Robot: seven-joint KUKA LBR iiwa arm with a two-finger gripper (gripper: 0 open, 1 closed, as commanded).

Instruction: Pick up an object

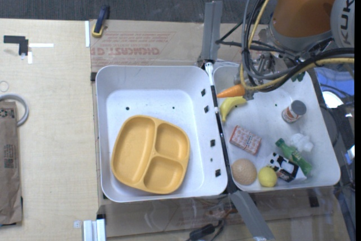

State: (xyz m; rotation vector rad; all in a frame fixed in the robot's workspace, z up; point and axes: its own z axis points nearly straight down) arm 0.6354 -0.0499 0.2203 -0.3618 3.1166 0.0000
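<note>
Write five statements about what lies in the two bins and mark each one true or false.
1. The yellow divided plate lies in the left bin. True.
2. The banana lies on the divided plate. False: it lies in the right bin, near the bin's left wall, just below the carrot.
3. The lemon sits beside the tan egg-shaped object near the right bin's front edge. True.
4. The small can rests in the left bin. False: it rests in the right bin, toward its far right side.
5. The pink box lies in the right bin. True.
</note>
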